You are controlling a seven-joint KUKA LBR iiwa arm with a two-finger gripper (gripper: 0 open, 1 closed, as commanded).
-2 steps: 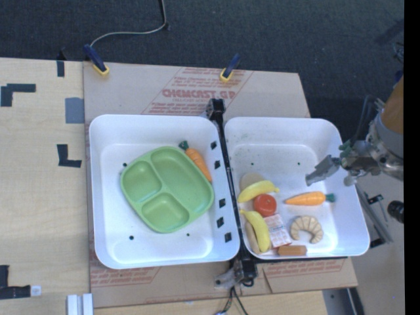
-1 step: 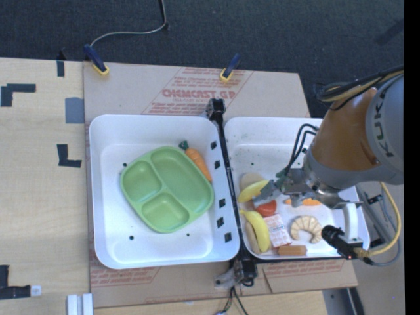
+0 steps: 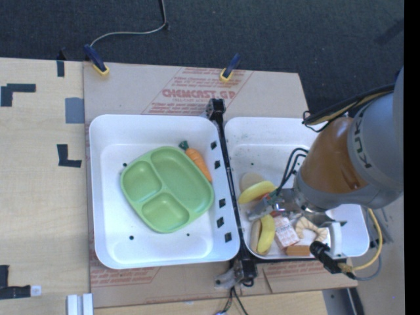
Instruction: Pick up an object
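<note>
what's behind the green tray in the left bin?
A toy carrot lies against the far right edge of the green tray, orange body and green top showing. Whether any of it reaches under the tray is hidden by the tray.

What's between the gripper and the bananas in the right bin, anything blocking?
Nothing visible blocks them. The gripper sits low in the right bin, right among the clutter: one banana just to its left, another banana just below, small packets beside it. The crowding itself could foul a clean grasp.
</note>
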